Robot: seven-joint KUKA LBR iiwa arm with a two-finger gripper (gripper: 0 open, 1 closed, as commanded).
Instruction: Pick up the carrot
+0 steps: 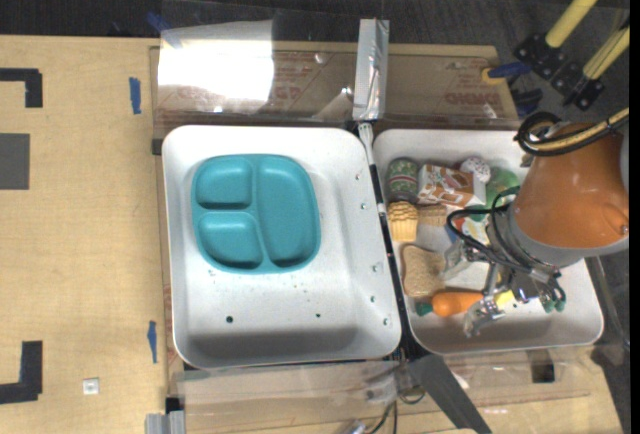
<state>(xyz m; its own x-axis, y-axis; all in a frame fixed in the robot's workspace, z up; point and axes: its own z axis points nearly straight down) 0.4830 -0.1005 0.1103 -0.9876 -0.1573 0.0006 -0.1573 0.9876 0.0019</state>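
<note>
Two shallow white bins side by side on desk [80, 222]. Left bin [280, 322] holding a teal compartment plate [257, 211], set toward its upper left. Right bin [580, 322] crowded with toy food: green can [402, 177] at upper left, orange-and-white packet [445, 184] beside it, corn cob [402, 219] below the can, bread slice [421, 271] lower still. Carrot [455, 303] lying flat near front wall of right bin, long axis roughly left-right, just below the bread. Arm in from right, orange band [575, 202] over right bin. Pincer [488, 310] low at right end of carrot, touching or just beside it; cannot tell whether spread wide, narrow, or closed on anything.
</note>
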